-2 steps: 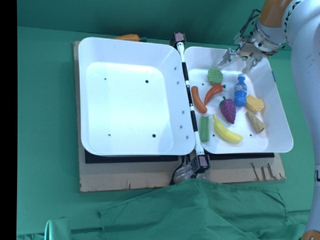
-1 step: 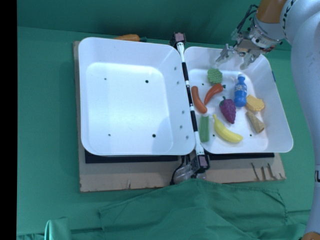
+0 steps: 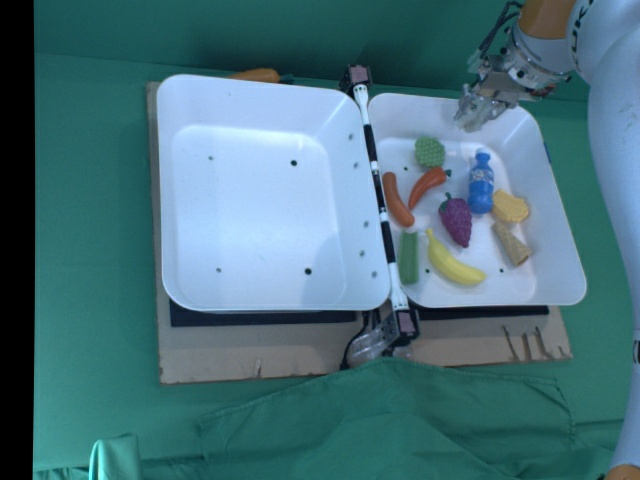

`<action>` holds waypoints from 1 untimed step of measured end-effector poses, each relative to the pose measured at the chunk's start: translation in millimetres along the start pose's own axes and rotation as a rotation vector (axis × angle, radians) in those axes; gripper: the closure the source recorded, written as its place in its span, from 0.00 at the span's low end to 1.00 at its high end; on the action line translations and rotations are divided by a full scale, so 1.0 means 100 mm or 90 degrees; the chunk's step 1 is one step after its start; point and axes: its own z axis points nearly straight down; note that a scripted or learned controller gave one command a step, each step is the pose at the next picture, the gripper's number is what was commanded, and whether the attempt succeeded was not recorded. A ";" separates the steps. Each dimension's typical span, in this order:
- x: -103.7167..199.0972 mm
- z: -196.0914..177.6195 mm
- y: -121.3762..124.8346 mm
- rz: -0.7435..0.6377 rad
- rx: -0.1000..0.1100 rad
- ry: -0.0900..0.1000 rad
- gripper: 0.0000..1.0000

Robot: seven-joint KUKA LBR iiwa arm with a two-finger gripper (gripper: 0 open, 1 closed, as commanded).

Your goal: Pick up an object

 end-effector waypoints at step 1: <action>0.00 0.00 0.00 0.000 0.001 0.000 0.00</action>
